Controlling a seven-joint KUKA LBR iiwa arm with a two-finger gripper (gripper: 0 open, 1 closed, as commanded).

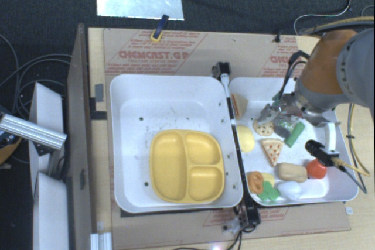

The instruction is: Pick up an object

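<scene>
Hovering over right bin [343, 184], hand [280, 116] above green block [295, 133]; grip state unclear

My grey arm [357, 67] with its orange band [322, 64], two white bins [129, 96], a yellow divided tray [186, 165] in the left one, right bin's green stick [295, 133], speckled cookie [263, 128], red ball [317, 170], white egg [289, 189], pale yellow disc [244, 140].

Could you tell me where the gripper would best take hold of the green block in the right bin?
Probably across the narrow width of the green block, at mid-length, coming straight down. It lies flat and slanted, with long parallel sides; the pizza slice sits near its lower end.
</scene>
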